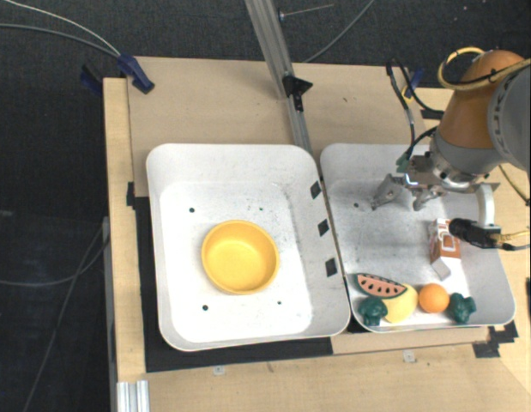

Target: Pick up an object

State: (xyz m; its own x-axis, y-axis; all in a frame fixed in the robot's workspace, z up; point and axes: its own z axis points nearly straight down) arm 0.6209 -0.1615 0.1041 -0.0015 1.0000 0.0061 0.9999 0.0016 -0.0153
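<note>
My gripper [403,197] hangs over the far part of the right bin [368,230], fingers spread open with nothing between them. Along that bin's near edge lie a watermelon slice [383,285], a dark green piece [373,311], a yellow fruit [403,304], an orange [433,299] and another green piece [461,308]. A small brown and white box [445,245] lies just right of and nearer than the gripper, apart from it. A yellow bowl [239,256] stands in the left bin [179,196].
A slanted metal post [278,50] rises from between the bins at the back. Black clips [323,227] mark the seam between the bins. A blue clamp [138,75] grips the bench's far left corner.
</note>
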